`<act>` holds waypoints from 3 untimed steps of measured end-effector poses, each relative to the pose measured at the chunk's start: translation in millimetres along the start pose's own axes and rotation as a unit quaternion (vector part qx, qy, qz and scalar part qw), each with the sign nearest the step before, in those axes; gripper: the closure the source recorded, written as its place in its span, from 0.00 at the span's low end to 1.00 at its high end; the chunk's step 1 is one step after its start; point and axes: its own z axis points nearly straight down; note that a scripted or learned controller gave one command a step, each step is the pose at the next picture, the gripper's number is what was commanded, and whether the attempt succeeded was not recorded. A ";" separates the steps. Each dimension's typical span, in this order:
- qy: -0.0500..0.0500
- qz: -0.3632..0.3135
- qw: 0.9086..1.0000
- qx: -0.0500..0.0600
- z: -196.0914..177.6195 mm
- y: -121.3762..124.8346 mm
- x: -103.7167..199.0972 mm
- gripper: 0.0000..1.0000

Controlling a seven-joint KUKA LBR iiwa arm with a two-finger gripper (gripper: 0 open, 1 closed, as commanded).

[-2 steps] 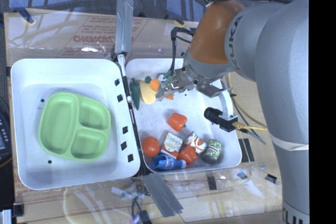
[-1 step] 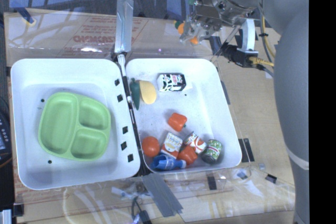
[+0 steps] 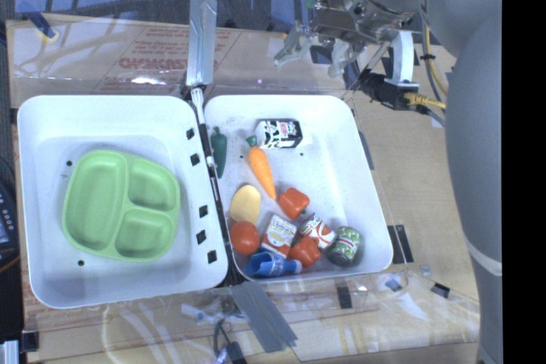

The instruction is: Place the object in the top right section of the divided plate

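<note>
My end effector hangs beyond the far rim of the right bin, fingers spread apart, holding nothing. Green divided plate sits left.

- pale green three-section plastic plate
- orange carrot with green top
- black-and-white cow-patterned carton
- two white bins
- yellow rounded toy
- blue toy

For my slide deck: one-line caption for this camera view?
Claw above the right bin of toy food; green divided plate in the left bin.
</note>
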 end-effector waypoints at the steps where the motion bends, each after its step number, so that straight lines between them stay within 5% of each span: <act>1: -0.002 -0.005 1.000 0.003 -5.7 1.7 2.4 1.00; 2: 0.000 0.157 0.988 0.000 -74.5 18.5 -48.7 1.00; 3: 0.001 0.239 0.971 0.002 99.1 23.6 -108.2 1.00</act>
